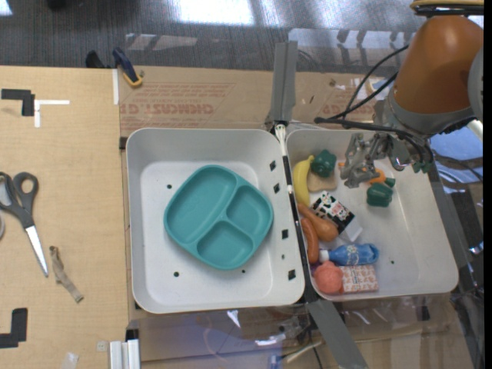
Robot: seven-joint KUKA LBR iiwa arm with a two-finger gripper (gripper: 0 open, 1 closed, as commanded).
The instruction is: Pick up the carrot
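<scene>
The carrot [377,178] lies in the right bin [430,237], toward its back. Only a short orange stretch of it shows, with a green leafy top [380,195] just in front. My gripper [360,167] hangs low over the carrot's left end and hides part of it. The grey arm with its orange band [438,60] reaches in from the upper right. Whether the carrot is between the gripper's tips is hidden by the metal parts.
A banana [300,180], a green toy vegetable [324,162], a black-and-white box [334,210], orange sausages [315,225], a blue bottle [355,254] and a red fruit [329,278] crowd the right bin's left side. The left bin [146,229] holds a teal divided plate [219,216].
</scene>
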